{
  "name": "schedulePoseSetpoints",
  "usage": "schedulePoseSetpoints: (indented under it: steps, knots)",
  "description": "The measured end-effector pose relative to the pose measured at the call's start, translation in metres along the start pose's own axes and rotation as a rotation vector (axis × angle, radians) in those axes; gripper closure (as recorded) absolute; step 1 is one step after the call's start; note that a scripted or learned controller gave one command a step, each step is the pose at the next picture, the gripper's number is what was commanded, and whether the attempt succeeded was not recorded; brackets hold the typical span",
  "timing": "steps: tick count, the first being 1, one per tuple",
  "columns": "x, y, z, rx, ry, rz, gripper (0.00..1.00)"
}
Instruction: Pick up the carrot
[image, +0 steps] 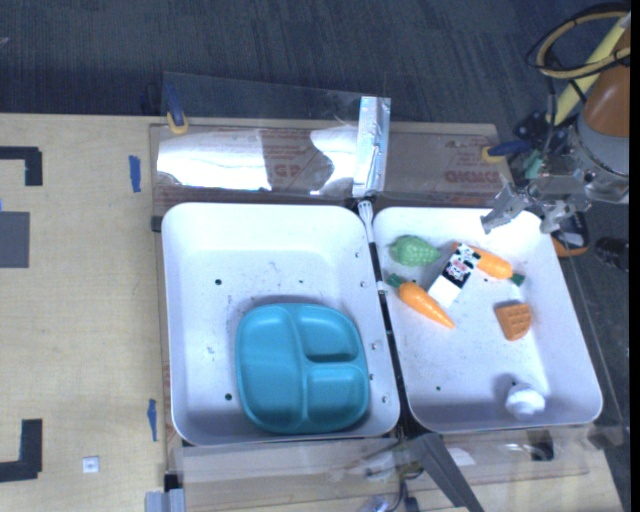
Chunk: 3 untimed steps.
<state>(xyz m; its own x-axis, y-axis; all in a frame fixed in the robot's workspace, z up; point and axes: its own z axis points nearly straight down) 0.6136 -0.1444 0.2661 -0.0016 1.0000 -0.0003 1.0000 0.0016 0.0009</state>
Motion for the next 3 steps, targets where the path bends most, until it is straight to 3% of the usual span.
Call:
schedulePoseSetpoints:
  steps: [1, 2, 3]
  knots:
    - [-0.072, 0.006, 0.123, -0.010, -0.001, 0.151, 0.00]
    - [-0.063, 0.029, 0.162, -0.011, 0.008, 0.092, 0.00]
    - [-0.032, 0.002, 0.180, -0.001, 0.000, 0.094, 0.00]
